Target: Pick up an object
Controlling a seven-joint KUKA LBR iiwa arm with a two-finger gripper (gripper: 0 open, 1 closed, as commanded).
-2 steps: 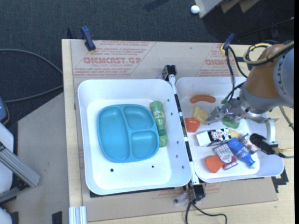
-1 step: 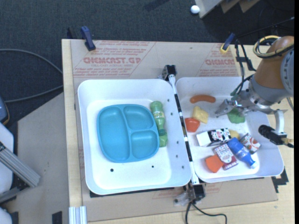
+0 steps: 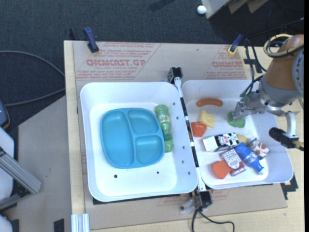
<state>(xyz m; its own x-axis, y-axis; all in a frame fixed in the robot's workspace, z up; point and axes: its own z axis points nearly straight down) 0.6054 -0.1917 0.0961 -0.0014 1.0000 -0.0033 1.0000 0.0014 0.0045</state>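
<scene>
Where the arm reaches in over the right bin (image 3: pixel 285 170), the jaws (image 3: pixel 237 116) sit low, directly above a small green piece (image 3: pixel 237 122) near the bin's upper middle. Jaw opening: cannot tell, the wrist blocks it. Green piece lies straight below, slightly toward the near side; sausage (image 3: pixel 209 102) lies well left.

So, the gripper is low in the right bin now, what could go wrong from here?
1. The gripper sits right over a small green object; whether the fingers really enclose it is unclear, so it may slip out on lifting.
2. That object lies apart from the yellow piece but near the right bin items, so a sideways move could push neighbours.
3. The packed cluster around the blue bottle could be disturbed.
</scene>
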